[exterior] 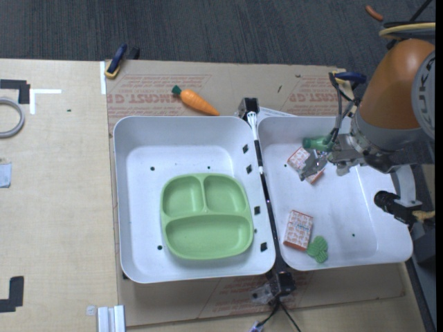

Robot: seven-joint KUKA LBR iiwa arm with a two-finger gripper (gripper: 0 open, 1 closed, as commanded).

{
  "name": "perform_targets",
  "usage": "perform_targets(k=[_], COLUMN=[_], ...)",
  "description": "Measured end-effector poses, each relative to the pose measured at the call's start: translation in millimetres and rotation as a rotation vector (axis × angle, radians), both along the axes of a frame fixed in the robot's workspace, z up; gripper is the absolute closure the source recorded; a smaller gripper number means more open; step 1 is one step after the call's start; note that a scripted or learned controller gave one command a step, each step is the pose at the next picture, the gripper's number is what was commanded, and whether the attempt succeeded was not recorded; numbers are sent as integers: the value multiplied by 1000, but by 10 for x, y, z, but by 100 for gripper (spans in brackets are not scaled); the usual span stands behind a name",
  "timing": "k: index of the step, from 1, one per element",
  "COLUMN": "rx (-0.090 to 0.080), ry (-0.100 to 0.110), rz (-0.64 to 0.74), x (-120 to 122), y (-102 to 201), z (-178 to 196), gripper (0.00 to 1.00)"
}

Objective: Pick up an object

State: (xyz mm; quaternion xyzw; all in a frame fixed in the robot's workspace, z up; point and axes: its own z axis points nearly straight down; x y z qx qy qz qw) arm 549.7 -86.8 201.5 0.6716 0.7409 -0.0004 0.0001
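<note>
**End effector low over a small carton in the right bin**

The table [55, 206] fills the left and centre of the frame, with two white bins side by side on a cardboard sheet. The left bin [131, 185] carries a green divided plate [206, 216], lying flat near its middle. The right bin [360, 220] holds the loose items. The arm [401, 88] enters from the right edge, its orange band at upper right.

The end effector [313, 166] hangs in the upper left part of the right bin, right over a small red-and-white carton [299, 159], which looks tilted rather than flat. Whether the fingers are spread or closed, and whether they have the carton, cannot be told at this size. A green object [317, 142] sits just above it.

A second carton [299, 229] lies flat in the lower left of the right bin, with a small green leafy toy [318, 249] touching its lower right corner. An orange toy carrot [196, 100] rests outside the bins, at upper centre.

The carton near the end effector is likely light, stiff-sided and a little slick; it would probably crush under hard squeezing. Taking it across its narrow faces seems best.
</note>
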Motion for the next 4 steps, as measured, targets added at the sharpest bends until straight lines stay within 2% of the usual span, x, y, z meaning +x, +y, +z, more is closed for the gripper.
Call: perform_targets(k=[1,2,3,4], rx=[0,0,-2,-7], ry=[-1,1,-9,-14], rz=[35,121,-35,-32], x=[562,94,720,731], y=[239,-174,-134,-151], z=[-94,-286,-1041,-935], gripper=[0,0,0,100])
